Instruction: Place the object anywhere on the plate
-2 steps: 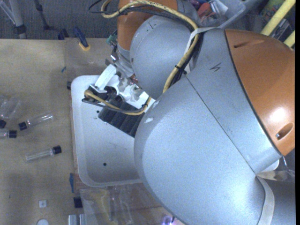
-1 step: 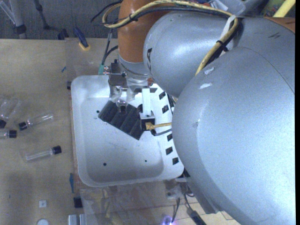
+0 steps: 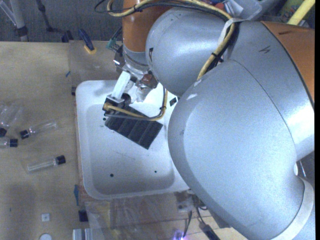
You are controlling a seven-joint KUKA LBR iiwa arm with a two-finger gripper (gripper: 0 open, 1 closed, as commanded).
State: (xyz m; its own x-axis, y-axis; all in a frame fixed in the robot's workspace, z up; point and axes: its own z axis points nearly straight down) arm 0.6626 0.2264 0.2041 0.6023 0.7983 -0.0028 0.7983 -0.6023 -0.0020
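One camera view is looking down at a slant on the bench, and the grey arm (image 3: 240, 134) is reaching in from the right, covering most of that side. Its orange band (image 3: 137, 19) is sitting above the wrist, and the gripper (image 3: 140, 84) is hanging over the upper part of a shallow white bin (image 3: 82, 134). Whether the gripper is open or closed cannot be told from this angle, and nothing is showing as held in it.

Just below the gripper, a flat black ridged slab (image 3: 134, 130) is lying on the bin's floor, in the bin's upper middle. Its long axis is running from upper left to lower right, with the upper-left end pointing toward the bin's left wall and sitting right under the gripper assembly, while the lower-right end is pointing toward the arm's big grey link. Whether the gripper is touching the slab's upper end cannot be told.

Two small dark specks (image 3: 111, 174) are resting on the bin floor near its lower edge, well apart from the slab. Left of the bin, on the wooden bench (image 3: 30, 74), several clear vials with black caps (image 3: 47, 162) are lying scattered. A blue clamp (image 3: 87, 43) is sitting on the bench beyond the bin's top left corner.
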